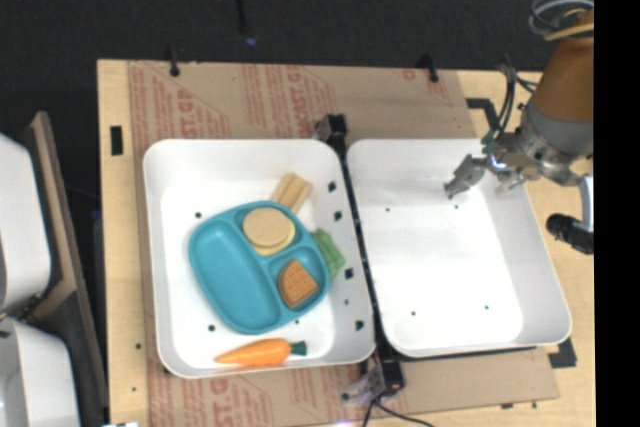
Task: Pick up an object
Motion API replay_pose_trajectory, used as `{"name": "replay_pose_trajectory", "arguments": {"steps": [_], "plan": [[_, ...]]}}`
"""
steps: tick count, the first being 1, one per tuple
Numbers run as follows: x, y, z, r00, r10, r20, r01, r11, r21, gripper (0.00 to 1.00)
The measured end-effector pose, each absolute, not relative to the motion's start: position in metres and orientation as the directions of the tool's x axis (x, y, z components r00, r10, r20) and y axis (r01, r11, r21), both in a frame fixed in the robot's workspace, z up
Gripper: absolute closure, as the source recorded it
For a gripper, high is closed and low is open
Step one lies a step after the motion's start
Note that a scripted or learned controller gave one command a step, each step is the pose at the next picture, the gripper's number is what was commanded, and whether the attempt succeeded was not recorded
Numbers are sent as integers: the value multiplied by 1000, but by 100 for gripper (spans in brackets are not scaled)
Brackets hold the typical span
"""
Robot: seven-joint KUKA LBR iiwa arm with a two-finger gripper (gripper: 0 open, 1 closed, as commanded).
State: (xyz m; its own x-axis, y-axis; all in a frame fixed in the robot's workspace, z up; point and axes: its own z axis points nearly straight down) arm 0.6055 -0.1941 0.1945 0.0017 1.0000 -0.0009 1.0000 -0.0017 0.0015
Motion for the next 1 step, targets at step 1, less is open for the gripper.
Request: {"name": "replay_pose_trajectory", "arguments": {"steps": [1], "plan": [[605,-194,205,1,1000,-1,1000,-1,2,100]]}}
